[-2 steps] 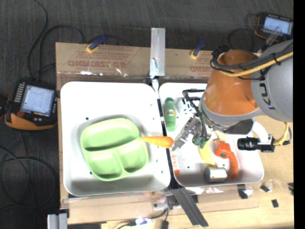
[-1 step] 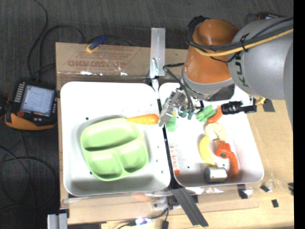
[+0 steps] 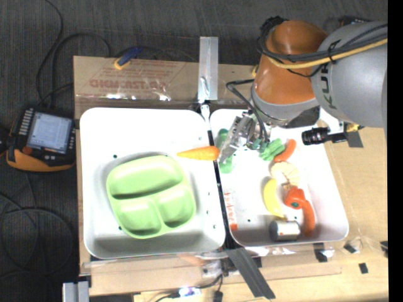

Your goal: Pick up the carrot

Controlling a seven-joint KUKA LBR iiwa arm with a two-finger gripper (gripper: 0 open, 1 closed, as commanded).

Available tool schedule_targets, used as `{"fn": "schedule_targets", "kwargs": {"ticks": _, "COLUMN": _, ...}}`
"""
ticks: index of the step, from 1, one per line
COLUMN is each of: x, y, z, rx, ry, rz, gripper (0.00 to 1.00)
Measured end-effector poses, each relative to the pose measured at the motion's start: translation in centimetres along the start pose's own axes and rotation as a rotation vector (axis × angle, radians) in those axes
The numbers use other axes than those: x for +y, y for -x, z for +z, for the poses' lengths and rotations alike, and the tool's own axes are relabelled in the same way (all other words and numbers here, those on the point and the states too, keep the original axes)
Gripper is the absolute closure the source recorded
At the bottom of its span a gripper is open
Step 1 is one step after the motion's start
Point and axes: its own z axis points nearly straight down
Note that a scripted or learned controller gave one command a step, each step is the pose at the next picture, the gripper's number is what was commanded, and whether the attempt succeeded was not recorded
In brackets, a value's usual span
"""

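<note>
Looking down at a slant on a worktop (image 3: 365,168) that carries two shallow white bins side by side. The left bin (image 3: 94,131) holds a light green divided plate (image 3: 150,195) with three compartments, sitting towards the bin's near side.

The carrot (image 3: 198,153), small and orange with its pointed end towards the left, sits at the right-hand side of the left bin, close to the wall between the two bins. Its thick end meets the tips of the claw (image 3: 221,151). Whether the claw is gripping the carrot or merely touching it, I cannot tell; the fingers are too small and cluttered to read as open or closed.

The grey robot arm (image 3: 356,68) comes in from the right, with its orange band (image 3: 288,61) above the wrist, and leans down over the far part of the right bin (image 3: 337,219).

The right bin holds a scatter of toy food. A green piece (image 3: 225,165) lies just beside the claw, near the dividing wall. Further right are another green piece (image 3: 272,148) and a small orange-red piece (image 3: 288,148). Nearer the front lie a yellow banana (image 3: 271,197), an orange-red item (image 3: 301,207), and a grey cylinder (image 3: 284,229) near the bin's front wall.

On the floor to the left of the worktop rests a handheld control pendant (image 3: 43,137) with a lit screen.
</note>
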Motion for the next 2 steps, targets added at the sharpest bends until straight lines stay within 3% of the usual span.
{"fn": "schedule_targets", "kwargs": {"ticks": 1, "x": -0.2, "y": 7.6, "z": 0.6, "rx": -0.001, "ry": 0.003, "rz": -0.311, "gripper": 1.00}}
{"fn": "schedule_targets", "kwargs": {"ticks": 2, "x": 3.5, "y": 6.4, "z": 0.7, "rx": -0.001, "ry": 0.004, "rz": -0.499, "gripper": 1.00}}
